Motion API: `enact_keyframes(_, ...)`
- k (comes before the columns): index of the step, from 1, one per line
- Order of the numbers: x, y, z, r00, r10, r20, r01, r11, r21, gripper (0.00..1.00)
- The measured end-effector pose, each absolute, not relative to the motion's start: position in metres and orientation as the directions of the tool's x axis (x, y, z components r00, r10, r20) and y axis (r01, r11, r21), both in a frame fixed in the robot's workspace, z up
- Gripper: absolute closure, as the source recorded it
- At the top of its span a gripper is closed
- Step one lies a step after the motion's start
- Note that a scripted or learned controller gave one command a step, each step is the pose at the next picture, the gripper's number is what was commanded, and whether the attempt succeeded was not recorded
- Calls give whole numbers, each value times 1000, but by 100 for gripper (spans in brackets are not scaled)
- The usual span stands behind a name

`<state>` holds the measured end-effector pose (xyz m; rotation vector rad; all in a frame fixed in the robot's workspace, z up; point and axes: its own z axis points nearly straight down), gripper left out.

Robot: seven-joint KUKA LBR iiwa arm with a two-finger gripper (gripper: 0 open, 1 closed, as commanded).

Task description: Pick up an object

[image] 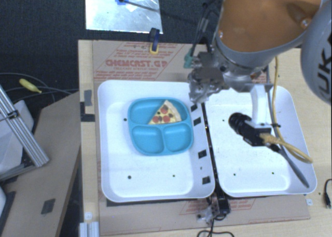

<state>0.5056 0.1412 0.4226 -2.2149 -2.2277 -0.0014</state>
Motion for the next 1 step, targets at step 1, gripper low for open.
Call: enact_keyframes(1, 486, 165, 441, -6, 1000, 2, 1000, 6, 4, 100)
